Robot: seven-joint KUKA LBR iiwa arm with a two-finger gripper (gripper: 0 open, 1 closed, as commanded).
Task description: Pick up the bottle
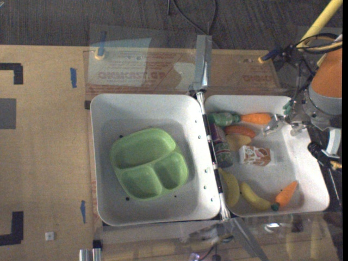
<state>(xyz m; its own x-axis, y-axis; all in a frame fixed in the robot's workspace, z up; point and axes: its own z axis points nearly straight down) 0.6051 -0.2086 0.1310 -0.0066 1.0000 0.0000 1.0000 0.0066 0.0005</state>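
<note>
Ok, I see bottle [222, 145] w/ unreadable label at right bin's [312, 167] left wall; hand [280, 123] near back edge, grip state can't tell.

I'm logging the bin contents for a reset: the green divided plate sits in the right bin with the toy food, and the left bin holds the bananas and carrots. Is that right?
Not quite. The camera view shows the green divided plate alone in the left bin. The bananas and carrots lie in the right bin with the rest of the toy food.
</note>
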